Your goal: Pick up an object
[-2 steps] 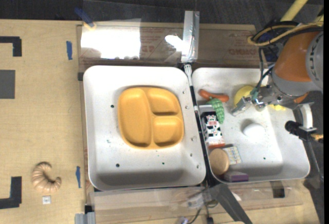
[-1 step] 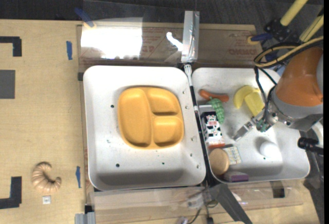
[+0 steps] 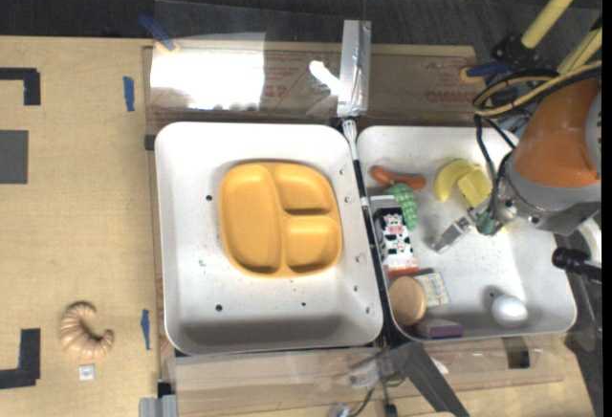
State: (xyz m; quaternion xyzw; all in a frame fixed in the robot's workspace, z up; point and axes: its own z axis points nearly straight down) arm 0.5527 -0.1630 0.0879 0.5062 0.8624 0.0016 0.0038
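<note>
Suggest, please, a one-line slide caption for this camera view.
KUKA gripper low in the right bin among small items; yellow divided tray in the left bin.

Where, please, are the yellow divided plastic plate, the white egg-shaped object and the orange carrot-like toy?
Yellow divided plastic plate (image 3: 280, 217): camera view, on its central divider.
White egg-shaped object (image 3: 508, 309): camera view, on its rounded top.
Orange carrot-like toy (image 3: 396, 178): camera view, mid-length on its body.
</note>
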